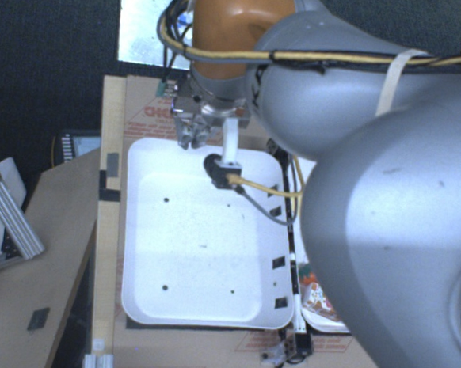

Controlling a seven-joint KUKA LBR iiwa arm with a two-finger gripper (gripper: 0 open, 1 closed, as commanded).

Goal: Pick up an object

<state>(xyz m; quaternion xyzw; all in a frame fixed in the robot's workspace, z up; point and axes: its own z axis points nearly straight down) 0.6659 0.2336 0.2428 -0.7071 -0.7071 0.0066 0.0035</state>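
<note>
1. The gripper [190, 136] hangs over the far edge of the left bin [135, 235], a bit left of the middle of that edge
2. I cannot tell if the gripper is open or closed, and I see nothing held in it
3. The bare floor of the left bin has a few small dark dots and no object that I can see
4. The 1 object [318, 298] I can find is a small orange, red and white thing in the right bin [332, 326], close to the near edge and just past the wall the 2 bins share
5. So the object lies toward the near right from the gripper, well apart from it, with most of the left bin in between
6. I think the gripper has to cross the left bin and go over that wall before it can go down
7. The big grey arm [389, 192] covers nearly all of the right bin, so most of the object is hidden
8. I cannot tell the object's shape or which way its long side runs
9. A yellow cable [266, 190] and a black part hang just beside the gripper, over the far right corner of the left bin
</note>
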